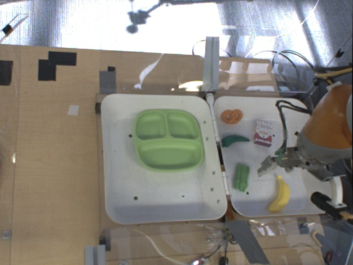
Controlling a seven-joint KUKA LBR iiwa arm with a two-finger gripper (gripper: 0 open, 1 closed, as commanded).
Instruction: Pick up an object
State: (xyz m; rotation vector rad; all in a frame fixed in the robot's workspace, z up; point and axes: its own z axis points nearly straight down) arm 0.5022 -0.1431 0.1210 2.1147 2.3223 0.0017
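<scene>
The right bin (pixel 298 206) holds several small items. An orange pretzel (pixel 231 116) lies at its back left, and a dark green pod-shaped piece (pixel 234 140) sits just in front of it. To the right of those stands a small red and white box (pixel 263 132). A light green ridged block (pixel 241 177) lies near the left wall. A yellow banana (pixel 280 195) rests toward the front. My gripper (pixel 271 165) hangs over the middle of this bin, just above the banana's top end, right of the green block and below the box. Nothing is visibly held.
The left bin (pixel 118 197) carries a green divided plate (pixel 168 139) in its middle. A raised divider (pixel 216 148) separates the two bins. A grey post (pixel 211 65) stands behind them. Cables (pixel 287 106) loop at the back right, near the arm's orange band (pixel 331 123).
</scene>
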